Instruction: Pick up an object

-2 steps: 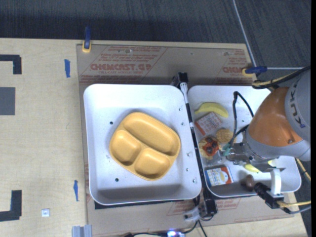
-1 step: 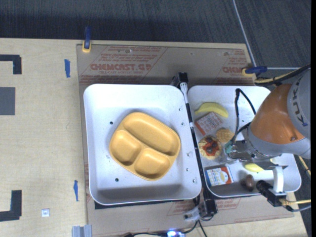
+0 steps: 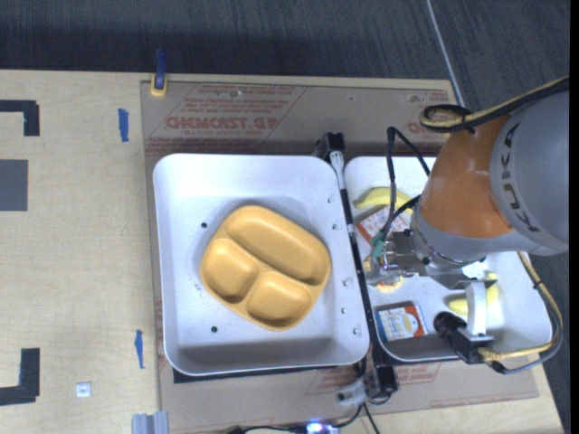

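Objects (image 3: 399, 320) (right bin (image 3: 534, 333)) lie beneath the arm (image 3: 475, 188), bent low over them.

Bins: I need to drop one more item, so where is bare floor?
Left bin: bare floor rings the yellow tray, widest along its left wall and upper left corner. Right bin: crowded by the arm, a banana and a small packet.

A divided tray (image 3: 264, 267) lies in the left bin (image 3: 176, 188).

Yellow tray (image 3: 264, 266) in left bin (image 3: 181, 315)
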`<state>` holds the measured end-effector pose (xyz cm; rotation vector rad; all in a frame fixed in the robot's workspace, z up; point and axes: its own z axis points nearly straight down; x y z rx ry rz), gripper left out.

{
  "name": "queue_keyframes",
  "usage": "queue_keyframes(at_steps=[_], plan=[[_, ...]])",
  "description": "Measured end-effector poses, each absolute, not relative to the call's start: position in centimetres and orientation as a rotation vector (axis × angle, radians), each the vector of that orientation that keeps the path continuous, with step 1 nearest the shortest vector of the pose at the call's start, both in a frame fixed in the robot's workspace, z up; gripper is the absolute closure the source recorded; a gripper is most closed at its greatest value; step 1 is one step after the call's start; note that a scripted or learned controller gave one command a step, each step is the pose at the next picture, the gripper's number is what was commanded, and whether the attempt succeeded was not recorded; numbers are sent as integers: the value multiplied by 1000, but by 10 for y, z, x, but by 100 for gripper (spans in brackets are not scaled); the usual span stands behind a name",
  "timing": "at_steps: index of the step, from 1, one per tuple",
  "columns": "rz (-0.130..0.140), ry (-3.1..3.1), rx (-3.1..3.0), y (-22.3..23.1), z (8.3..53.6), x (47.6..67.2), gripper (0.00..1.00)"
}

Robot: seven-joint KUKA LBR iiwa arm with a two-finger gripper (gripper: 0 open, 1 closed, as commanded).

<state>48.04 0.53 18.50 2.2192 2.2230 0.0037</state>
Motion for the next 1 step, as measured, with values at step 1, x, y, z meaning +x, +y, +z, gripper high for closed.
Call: queue_keyframes(at_steps=[1], plan=[[7, 2222, 2215, 5, 195, 482, 100]])
